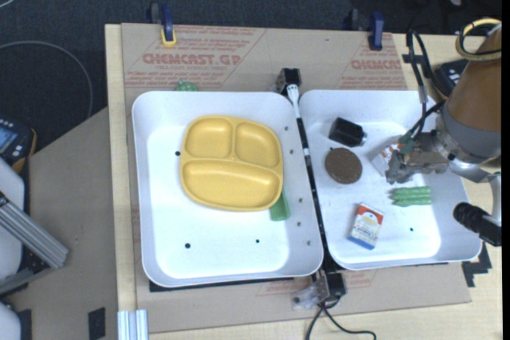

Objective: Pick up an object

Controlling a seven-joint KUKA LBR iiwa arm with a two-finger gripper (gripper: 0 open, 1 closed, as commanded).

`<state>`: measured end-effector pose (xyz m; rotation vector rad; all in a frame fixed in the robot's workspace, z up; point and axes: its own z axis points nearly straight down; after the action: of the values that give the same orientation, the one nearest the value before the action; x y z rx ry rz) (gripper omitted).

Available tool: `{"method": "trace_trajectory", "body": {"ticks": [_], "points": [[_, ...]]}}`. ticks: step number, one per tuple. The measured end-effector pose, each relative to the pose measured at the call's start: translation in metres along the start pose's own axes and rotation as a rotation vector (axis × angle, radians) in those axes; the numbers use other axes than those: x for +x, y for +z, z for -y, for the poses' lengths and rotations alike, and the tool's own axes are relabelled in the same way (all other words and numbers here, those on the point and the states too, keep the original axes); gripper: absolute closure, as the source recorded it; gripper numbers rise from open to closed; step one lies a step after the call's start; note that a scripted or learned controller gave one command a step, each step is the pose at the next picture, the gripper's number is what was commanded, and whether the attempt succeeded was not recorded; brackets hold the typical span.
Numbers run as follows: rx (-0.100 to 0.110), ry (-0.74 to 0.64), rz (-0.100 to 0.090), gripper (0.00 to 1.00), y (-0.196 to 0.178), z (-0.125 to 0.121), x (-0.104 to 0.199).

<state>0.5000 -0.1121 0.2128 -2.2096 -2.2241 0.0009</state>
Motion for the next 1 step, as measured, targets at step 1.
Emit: {"method": "trace_trajectory", "body": {"ticks": [1], "points": [[0.001,-0.002,-0.001,1.0,0.0176,0.0194,0.0901]]}}
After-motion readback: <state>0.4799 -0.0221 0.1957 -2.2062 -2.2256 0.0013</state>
